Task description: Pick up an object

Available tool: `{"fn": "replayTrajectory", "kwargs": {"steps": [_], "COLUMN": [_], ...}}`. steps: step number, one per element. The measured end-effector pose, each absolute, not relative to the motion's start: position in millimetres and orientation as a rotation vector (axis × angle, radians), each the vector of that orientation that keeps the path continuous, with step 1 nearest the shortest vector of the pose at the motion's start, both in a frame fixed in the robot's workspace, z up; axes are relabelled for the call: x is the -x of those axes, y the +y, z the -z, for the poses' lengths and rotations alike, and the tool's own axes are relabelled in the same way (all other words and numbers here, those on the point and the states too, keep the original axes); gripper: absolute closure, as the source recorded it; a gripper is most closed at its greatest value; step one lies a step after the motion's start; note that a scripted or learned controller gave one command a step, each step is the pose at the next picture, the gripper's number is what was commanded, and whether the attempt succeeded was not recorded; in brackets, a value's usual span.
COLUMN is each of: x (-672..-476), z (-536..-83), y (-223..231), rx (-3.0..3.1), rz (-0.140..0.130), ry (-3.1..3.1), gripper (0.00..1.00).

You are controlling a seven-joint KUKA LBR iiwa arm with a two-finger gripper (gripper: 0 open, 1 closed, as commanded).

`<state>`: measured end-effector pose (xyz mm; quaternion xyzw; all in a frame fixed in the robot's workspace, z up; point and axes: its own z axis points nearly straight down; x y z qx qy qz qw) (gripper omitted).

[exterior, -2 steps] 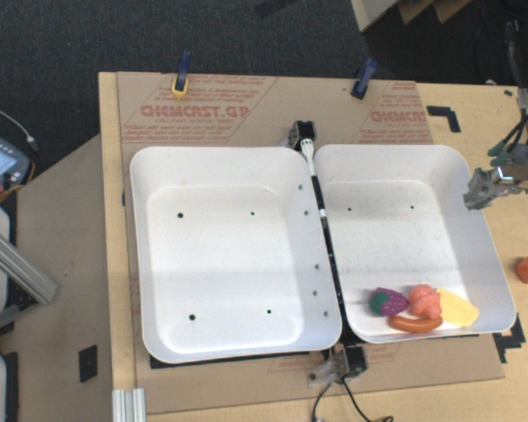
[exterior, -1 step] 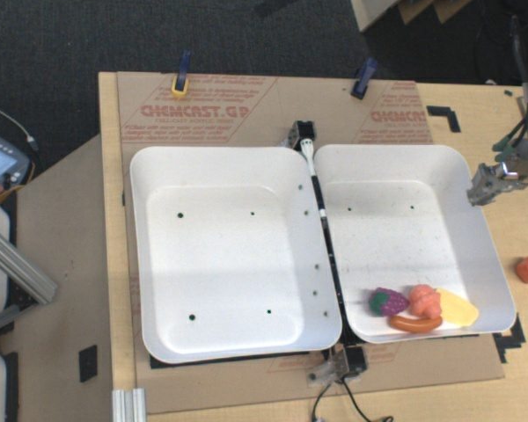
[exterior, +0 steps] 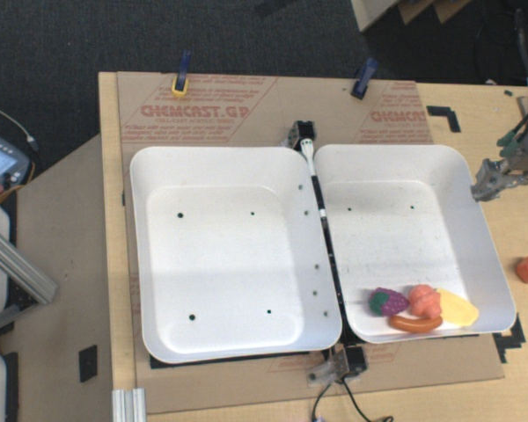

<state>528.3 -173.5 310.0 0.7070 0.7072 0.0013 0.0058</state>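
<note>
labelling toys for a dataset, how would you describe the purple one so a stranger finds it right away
Look in the right bin, at the cluster in its near corner. The purple toy is the leftmost piece there, just left of the pink-orange toy and above the orange sausage. It alone is purple, with a green patch.

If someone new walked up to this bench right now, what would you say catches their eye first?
Probably the bright toy foods clustered in the near right corner of the right bin: a purple piece, a pink one, a yellow one and an orange sausage-like piece. Next, the gripper hanging over that bin's far right rim, well away from the cluster.
</note>
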Motion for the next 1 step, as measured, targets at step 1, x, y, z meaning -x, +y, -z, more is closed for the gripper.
{"fn": "replayTrajectory", "kwargs": {"steps": [1], "x": [-529.0], "z": [-320.3], "y": [-173.8], "rx": [-2.21], "rz": [-0.006], "ry": [2.211], "gripper": [1.0]}}
